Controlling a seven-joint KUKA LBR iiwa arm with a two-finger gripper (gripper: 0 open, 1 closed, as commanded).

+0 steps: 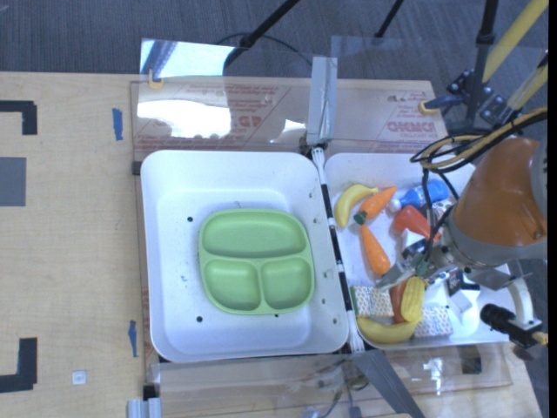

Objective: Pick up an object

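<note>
The right bin (348, 168) holds several toy foods. A yellow banana (349, 201) and an orange carrot (379, 202) lie at its far left. A second carrot (375, 249) lies below them, and a red-orange piece (411, 221) and a blue item (416, 197) sit further right. Another banana (385, 330) rests along the near wall beside a speckled pad (375, 301). My gripper (409, 273) hangs low over the bin's middle, just above a yellow oblong piece (412, 298) and an orange-red piece (397, 302). The wrist hides how it meets them.
The left bin (165, 233) carries a green three-compartment plate (256, 261). The arm's orange band (500, 194) and cables cover the right bin's right side. A clear panel (226, 111) stands behind both bins, with a metal post (322, 94) between them.
</note>
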